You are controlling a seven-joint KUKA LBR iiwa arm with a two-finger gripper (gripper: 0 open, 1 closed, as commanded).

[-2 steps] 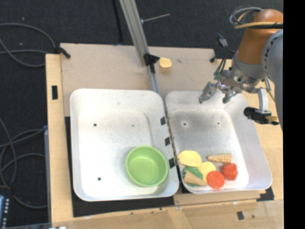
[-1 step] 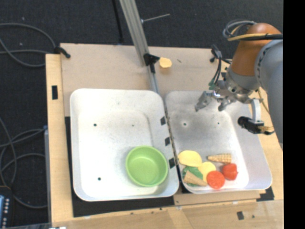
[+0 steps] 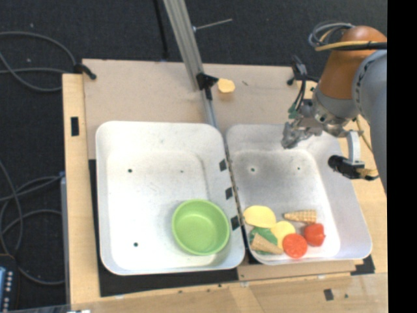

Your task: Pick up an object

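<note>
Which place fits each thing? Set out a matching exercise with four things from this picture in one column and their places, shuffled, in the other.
Things:
1. green bowl
2. red ball
3. gripper
4. small yellow piece

Places:
A. on the bench behind the bins
B. left bin, near corner
C. above the right bin's far edge
D. right bin, near edge

Pairs: 1-B, 2-D, 3-C, 4-A

Your arm [image 3: 365, 70] is a rounded grey casing with a broad orange band [image 3: 342, 70] above the wrist. Thin grey and pale cables [image 3: 329, 34] loop over that band. Below it, the wrist narrows into a dark metal pincer [image 3: 291, 137], with black fittings [image 3: 345, 165] alongside.
</note>
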